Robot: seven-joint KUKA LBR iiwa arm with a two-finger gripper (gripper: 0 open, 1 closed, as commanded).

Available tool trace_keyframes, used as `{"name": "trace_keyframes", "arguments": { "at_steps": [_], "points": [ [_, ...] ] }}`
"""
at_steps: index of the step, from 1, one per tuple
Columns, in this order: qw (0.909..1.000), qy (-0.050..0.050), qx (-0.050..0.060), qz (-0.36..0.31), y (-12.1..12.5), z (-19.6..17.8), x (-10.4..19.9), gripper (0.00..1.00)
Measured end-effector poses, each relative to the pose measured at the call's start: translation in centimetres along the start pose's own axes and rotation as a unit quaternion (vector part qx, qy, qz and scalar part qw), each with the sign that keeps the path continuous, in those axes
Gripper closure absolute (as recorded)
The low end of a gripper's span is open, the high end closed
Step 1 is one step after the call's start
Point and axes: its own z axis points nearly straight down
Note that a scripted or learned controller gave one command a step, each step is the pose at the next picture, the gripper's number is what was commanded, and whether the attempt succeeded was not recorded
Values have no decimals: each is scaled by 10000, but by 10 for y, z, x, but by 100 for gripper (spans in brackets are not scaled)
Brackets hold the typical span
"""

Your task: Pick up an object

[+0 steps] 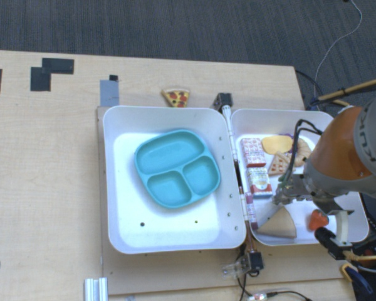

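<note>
The right bin (272,238) holds several small items. A red and white packet (255,168) lies along its left side, and a yellow piece (276,144) sits at the back. A pizza-slice toy (278,165) lies beside the packet, a tan wedge (279,224) at the front, and an orange piece (318,219) to the right. My gripper (282,192) hangs low over the middle of this bin, just above the tan wedge and right of the packet. The arm's orange band (338,152) hides the bin's right half.
The left bin (122,231) carries a blue divided plate (177,167). Another pizza-slice toy (175,96) lies on the bench behind the bins. A black clamp (223,100) sits at the back where the bins meet. Cables (247,265) trail at the front.
</note>
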Motion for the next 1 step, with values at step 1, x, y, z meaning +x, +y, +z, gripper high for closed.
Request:
{"name": "trace_keyframes", "arguments": {
  "at_steps": [1],
  "points": [
    [10000, 26, 37, 8, -2, 11, -50, 100]
  ]
}}
